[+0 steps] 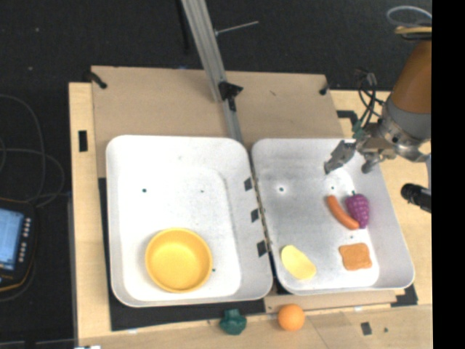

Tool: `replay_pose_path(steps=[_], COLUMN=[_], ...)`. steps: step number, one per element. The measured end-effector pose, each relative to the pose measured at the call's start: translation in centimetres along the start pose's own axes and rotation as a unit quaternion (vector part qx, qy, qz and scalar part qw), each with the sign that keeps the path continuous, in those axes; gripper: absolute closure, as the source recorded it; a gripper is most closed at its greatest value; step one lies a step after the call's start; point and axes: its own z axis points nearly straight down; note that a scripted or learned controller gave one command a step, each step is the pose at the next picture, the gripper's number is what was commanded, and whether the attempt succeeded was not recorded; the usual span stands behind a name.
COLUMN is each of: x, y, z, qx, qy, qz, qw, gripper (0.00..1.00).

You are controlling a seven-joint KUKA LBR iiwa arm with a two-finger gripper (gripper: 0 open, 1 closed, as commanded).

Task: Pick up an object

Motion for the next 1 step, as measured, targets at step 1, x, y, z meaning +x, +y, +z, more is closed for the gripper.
replay_pose_path(steps=[1], x=[-0.01], y=[0.00], z=[0.00], qx=[0.000], qy=[0.000], qz=[0.000], qw=[1.0000], gripper=[0.00])
